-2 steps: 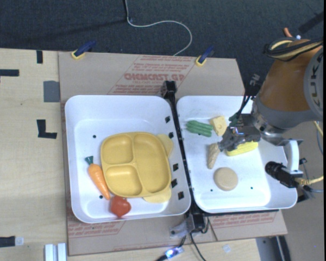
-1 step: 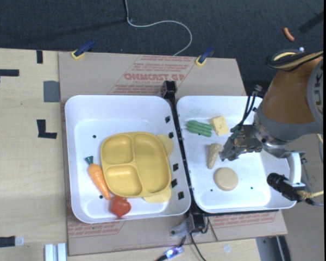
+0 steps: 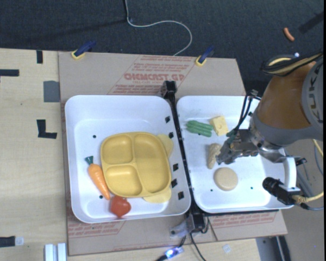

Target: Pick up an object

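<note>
You're seeing the gripper (image 3: 226, 155) hovering low in the right bin (image 3: 206, 200), beside the tan lump (image 3: 213, 155) & above the round beige piece (image 3: 226, 179). Jaw state: can't tell. Nothing's looking lifted yet; grasp & lift are remaining, imo.

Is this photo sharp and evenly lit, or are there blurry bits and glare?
Camera view: lighting is soft and even, the white bins bright without harsh glare; the yellow tray and carrot look crisp, while the gripper appears dark and slightly smeared.
</note>
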Tool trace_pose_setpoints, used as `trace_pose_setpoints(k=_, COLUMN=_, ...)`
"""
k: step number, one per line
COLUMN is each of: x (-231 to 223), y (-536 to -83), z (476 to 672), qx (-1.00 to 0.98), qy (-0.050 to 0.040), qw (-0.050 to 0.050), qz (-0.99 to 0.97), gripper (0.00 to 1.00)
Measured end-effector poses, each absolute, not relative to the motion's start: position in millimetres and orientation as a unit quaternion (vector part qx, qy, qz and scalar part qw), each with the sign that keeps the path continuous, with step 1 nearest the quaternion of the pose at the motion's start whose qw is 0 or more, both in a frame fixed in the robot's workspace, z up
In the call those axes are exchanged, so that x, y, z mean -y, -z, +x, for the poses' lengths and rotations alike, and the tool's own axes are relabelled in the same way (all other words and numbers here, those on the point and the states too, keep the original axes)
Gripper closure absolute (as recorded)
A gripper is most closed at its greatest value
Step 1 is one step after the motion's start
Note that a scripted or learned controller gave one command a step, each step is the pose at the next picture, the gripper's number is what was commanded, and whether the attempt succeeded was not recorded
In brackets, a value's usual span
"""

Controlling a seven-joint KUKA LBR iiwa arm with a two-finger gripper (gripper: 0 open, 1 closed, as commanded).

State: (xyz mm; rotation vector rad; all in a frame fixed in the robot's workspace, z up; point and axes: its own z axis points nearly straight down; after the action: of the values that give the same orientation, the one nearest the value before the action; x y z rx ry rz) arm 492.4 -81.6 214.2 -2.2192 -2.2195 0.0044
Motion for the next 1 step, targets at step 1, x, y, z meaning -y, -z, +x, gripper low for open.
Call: trace_pose_setpoints(k=1, x=83.6, y=-216.3, z=492.4, qx=0.708, qy=-0.0007, qw=0.001, qz=-0.707, gripper=1.00)
